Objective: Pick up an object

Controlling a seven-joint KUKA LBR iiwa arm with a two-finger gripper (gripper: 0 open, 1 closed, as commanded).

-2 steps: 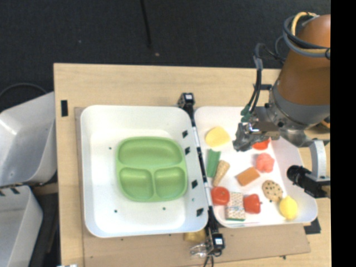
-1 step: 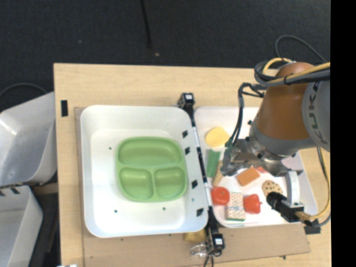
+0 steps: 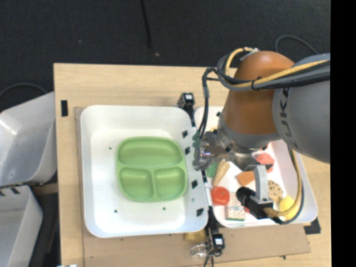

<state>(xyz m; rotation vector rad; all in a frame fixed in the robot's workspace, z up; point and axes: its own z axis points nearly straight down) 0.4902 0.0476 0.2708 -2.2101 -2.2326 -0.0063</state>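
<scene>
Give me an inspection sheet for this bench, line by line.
Surface: wooden bench with two white bins side by side, left bin and right bin.
Job's things: small items in the right bin, among them a red block, an orange piece, a cookie and a yellow piece.
Clutter: green divided tray in the left bin.
Grippers: gripper low over the right bin's left edge; grip unclear.
Cables: yellow and black cables along the arm.
Surroundings: dark floor; white housing at left.
</scene>
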